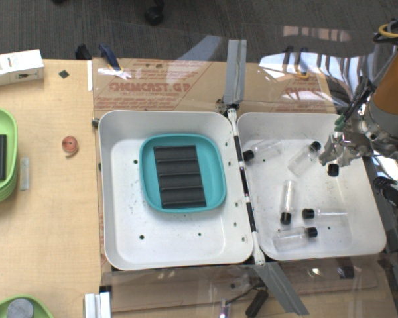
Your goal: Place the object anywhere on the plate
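The two shallow white bins were seen side by side, the left bin [119,197] bearing a teal, rounded-square plastic plate [183,173] on which a dark ribbed rectangular insert [179,175] lay. In the right bin [365,240] several clear plastic vials with black caps were scattered. One vial [287,201] lay near the middle with its long axis running roughly up and down the view and its cap toward the near edge; two more [322,212] [296,233] lay crosswise just below it, and two others [262,150] [305,155] lay tilted toward the bin's far side.

The gripper [337,152] was placed over the right part of the right bin, at the end of the grey arm with its orange band [390,98]. A small black-capped piece [332,169] was seen just beneath the metal fingers, but whether it was clamped between them or merely lay under them on the bin floor could not be told, nor could the width of the opening.

The plate was found well to the left of the gripper, across the raised seam where the two bins met. It was judged that any carry would have to run leftward over that seam, and that a grasp should be confirmed first. The middle vial lay below and left of the gripper.
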You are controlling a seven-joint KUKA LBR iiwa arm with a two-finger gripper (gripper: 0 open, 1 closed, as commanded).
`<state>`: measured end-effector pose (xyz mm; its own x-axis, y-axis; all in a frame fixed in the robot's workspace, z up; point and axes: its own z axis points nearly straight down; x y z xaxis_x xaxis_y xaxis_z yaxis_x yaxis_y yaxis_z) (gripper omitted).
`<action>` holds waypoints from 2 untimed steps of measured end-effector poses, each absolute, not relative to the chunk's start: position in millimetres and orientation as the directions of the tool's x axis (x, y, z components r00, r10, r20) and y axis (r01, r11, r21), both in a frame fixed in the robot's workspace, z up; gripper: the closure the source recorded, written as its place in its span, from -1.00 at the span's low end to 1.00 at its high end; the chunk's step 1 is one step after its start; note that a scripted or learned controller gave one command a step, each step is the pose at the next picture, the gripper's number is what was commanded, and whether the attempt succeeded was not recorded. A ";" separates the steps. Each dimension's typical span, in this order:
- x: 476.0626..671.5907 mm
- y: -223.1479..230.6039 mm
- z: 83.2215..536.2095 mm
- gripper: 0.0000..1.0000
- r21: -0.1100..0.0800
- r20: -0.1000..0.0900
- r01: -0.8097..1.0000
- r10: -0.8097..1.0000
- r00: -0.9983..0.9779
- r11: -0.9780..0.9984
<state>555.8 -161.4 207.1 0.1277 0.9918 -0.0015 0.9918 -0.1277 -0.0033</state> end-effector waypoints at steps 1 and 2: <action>537.3 -75.2 218.3 1.00 -0.004 0.000 1.000 1.000 -0.011 0.011; 579.3 -14.5 190.0 1.00 -0.003 0.000 0.967 0.967 -0.256 0.256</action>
<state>579.3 -14.5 190.0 -0.2564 0.9666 -0.0004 0.9666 0.2564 -0.0030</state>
